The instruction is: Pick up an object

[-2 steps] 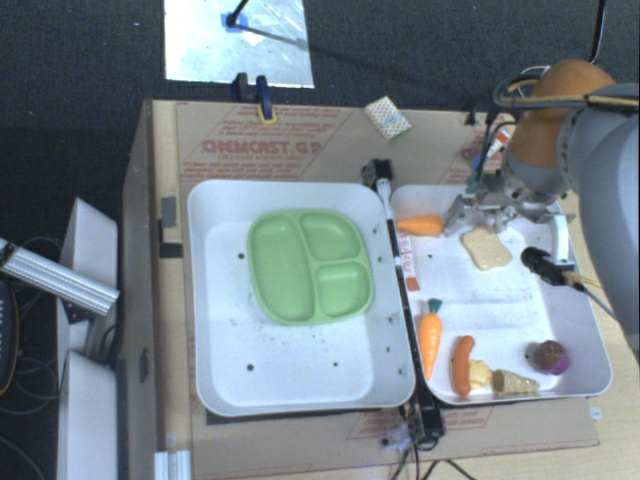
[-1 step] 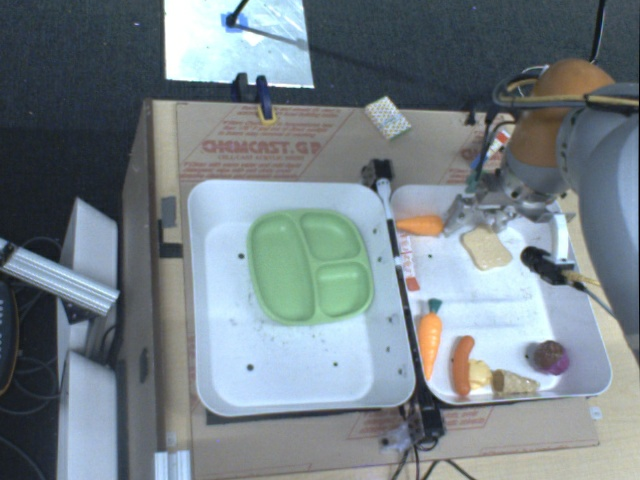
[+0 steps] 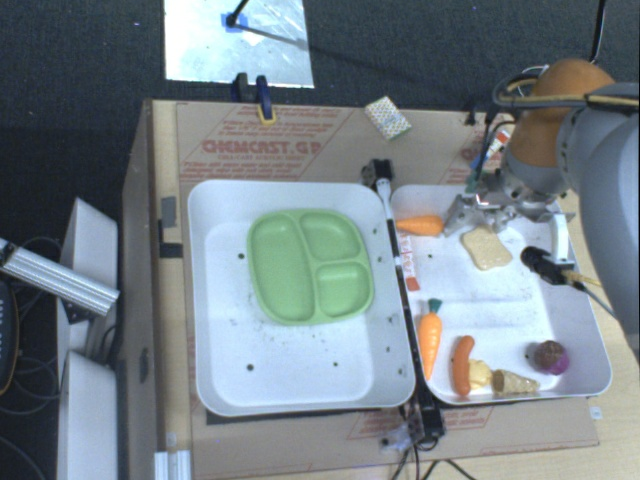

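Observation:
My gripper (image 3: 483,220) hangs at the far end of the right bin (image 3: 520,298), open, with its fingers spread just above the far edge of a tan bread slice (image 3: 488,251). Nothing sits between the fingers. An orange carrot piece (image 3: 420,225) lies just left of the gripper. Toward the near end of the bin lie a whole carrot (image 3: 430,338), a red sausage (image 3: 461,364), a tan cone-shaped piece (image 3: 512,381) and a purple round fruit (image 3: 549,356).
The left bin (image 3: 225,368) holds a green divided plate (image 3: 310,265). A black divider (image 3: 398,268) runs between the bins. The grey arm (image 3: 600,158) with its orange band (image 3: 555,98) stands over the bench's right side, and a black cable (image 3: 545,265) trails over the right bin.

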You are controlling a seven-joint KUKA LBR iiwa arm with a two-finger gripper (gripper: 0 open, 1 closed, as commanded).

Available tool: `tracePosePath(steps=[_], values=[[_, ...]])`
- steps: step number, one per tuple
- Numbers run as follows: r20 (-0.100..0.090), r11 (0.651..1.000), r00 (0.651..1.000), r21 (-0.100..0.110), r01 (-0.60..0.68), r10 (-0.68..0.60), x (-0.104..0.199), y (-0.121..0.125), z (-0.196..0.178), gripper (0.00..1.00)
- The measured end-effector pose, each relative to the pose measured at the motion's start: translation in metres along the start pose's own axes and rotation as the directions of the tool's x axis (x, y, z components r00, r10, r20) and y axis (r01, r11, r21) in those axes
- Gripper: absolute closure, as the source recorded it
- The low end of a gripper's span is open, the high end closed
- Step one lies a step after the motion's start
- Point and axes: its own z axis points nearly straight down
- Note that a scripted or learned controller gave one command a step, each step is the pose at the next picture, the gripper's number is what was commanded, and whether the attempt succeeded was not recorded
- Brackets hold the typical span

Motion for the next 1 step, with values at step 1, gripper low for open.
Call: tracePosePath(steps=[1], values=[[0.002,1.0,1.0,-0.003,-0.003,0.003,0.0013,-0.0009,-0.0001,0.0]])
